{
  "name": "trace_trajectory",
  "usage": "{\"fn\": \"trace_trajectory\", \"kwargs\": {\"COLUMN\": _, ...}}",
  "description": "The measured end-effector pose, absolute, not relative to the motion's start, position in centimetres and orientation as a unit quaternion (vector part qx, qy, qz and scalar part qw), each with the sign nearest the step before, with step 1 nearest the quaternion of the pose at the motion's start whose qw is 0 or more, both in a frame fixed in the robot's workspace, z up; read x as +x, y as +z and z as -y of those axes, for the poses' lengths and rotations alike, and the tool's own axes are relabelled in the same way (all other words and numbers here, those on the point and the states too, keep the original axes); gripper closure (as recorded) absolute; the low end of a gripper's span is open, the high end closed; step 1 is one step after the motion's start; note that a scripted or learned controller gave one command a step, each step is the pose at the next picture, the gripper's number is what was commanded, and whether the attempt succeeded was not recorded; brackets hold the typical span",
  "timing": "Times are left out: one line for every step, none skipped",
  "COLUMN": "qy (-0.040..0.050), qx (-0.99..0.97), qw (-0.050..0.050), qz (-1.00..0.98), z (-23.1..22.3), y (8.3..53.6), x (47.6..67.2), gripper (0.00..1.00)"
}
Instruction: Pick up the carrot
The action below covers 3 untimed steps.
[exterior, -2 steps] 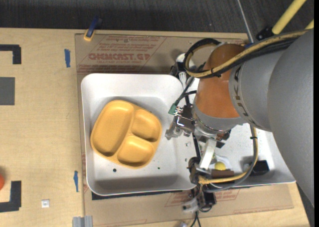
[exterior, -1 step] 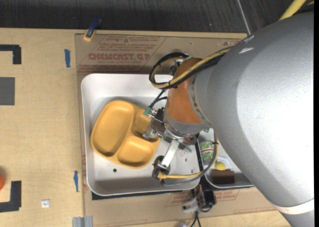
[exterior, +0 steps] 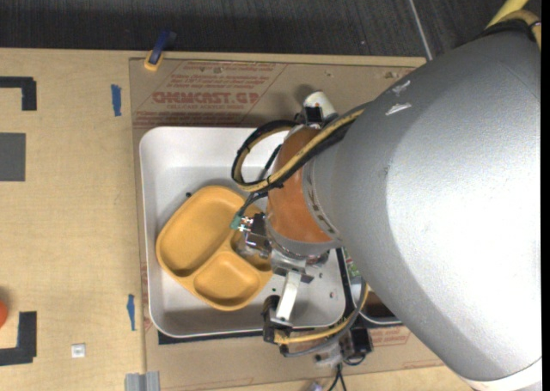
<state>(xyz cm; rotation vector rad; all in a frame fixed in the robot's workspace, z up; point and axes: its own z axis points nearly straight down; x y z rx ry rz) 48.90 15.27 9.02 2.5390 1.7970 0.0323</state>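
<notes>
- The place of the carrot cannot be told. Nothing here can be identified as it with certainty, and much of the shallow white plastic bin [exterior: 163,174] is covered from above.
- As a judgement, a carrot is expected to be light, stiff and rather smooth, with a taper. It is best taken across its thicker middle, with the jaws set square to its long axis, since a grip near the thin tip would likely squeeze it out.
- Its colour and shape cannot be described. A small red-orange patch [exterior: 3,314] is seen on the bench [exterior: 60,235] at the left edge, well apart from the bin and cut by the frame. Whether this is the carrot cannot be told.
- A yellow two-compartment plastic dish [exterior: 202,235] lies in the bin, and its right rim is overlapped by the wrist.
- The gripper [exterior: 255,239] hangs in the bin at that rim. Whether it is open or closed cannot be told, and nothing is seen held.
- Above it are the orange band [exterior: 288,196] and the grey arm [exterior: 447,209].
- The bin is borne by a brown cardboard sheet [exterior: 206,88] with red print.
</notes>
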Motion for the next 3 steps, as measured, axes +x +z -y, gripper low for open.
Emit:
{"fn": "trace_trajectory", "kwargs": {"qy": 0.0083, "qx": 0.833, "qw": 0.017, "qz": -0.553, "z": -16.6, "y": 9.0, "x": 48.9, "gripper": 0.0}}
{"fn": "trace_trajectory", "kwargs": {"qy": 0.0063, "qx": 0.864, "qw": 0.017, "qz": -0.503, "z": -17.5, "y": 8.9, "x": 48.8, "gripper": 0.0}}
{"fn": "trace_trajectory", "kwargs": {"qy": 0.0039, "qx": 0.947, "qw": 0.017, "qz": -0.321, "z": -19.8, "y": 8.8, "x": 48.5, "gripper": 0.0}}
